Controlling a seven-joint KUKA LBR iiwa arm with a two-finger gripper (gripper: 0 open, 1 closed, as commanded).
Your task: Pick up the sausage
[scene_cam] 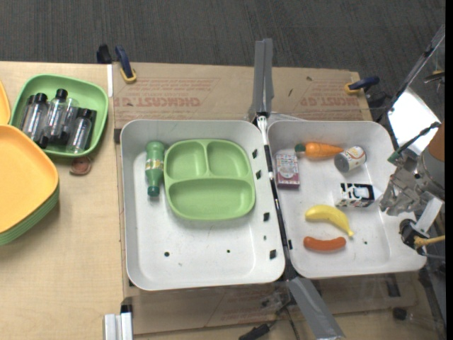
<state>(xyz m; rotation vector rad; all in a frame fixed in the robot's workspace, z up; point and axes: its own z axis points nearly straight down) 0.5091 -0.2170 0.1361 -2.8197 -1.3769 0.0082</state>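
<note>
Camera view: the sausage [325, 244] lies low in the right bin [375, 261], just below the banana [330, 218]. Up from the sausage sit a black-and-white box [356, 194], a can [350, 159], a carrot [323, 149] and a pink packet [287, 169]. The gripper [402, 198] hangs at the bin's right rim, well right of the sausage; I can't tell how its jaws stand.

Two white bins [134, 261], one green tray [210, 178], four vials [56, 119].

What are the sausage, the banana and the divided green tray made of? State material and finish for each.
Sausage: likely moulded plastic; smooth, uniform orange-red with a slight sheen.
Banana: likely plastic too; flat, even yellow.
Divided green tray: apparently plastic; matte, one-piece, rounded compartments.
</note>
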